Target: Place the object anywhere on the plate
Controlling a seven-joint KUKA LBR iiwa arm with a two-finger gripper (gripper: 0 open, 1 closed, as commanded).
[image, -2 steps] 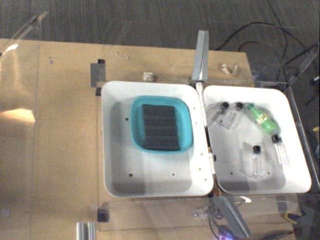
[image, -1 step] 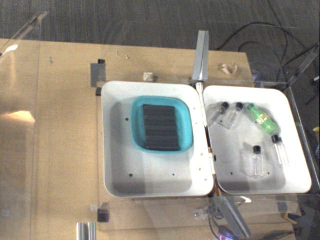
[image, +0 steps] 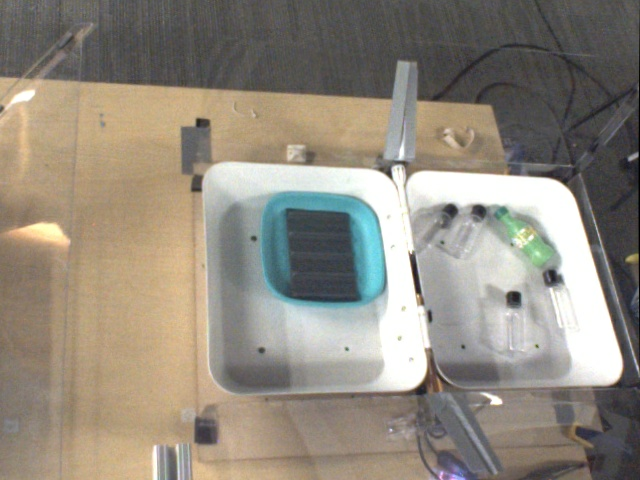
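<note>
Placing target: a turquoise, rounded-square plastic plate (image: 272, 258) sits in the left shallow white bin (image: 228, 363), towards its far side.
Object: a dark grey, ribbed rectangular block (image: 322, 256) lies flat on the plate, inside the rim and roughly centred. I judge this to be the task's thing and, if so, the task looks close to done.
Other candidates: the right shallow white bin (image: 592, 366) holds a green plastic bottle (image: 527, 238) lying on its side and four small clear vials with black caps. Two vials (image: 455, 230) lie close together near the far-left corner, one (image: 514, 320) near the middle and one (image: 560, 298) just beside the green bottle's lower end.
Jaws: whether they are open or closed cannot be told.
Doing it well: if another item must go over, the green bottle looks the easiest pick, being opaque and apart from the walls. The clear vials will likely roll and are hard to see. Carry it over the divider and release it low above the plate's bare turquoise edge, since the ribbed block covers most of the middle.
Surface: a pale wooden tabletop (image: 110, 268) carries both bins, and a grey upright post (image: 403, 113) stands behind their shared edge.
Room: grey carpeted floor (image: 250, 18) lies beyond, with black cables (image: 520, 63) trailing at the far right.
</note>
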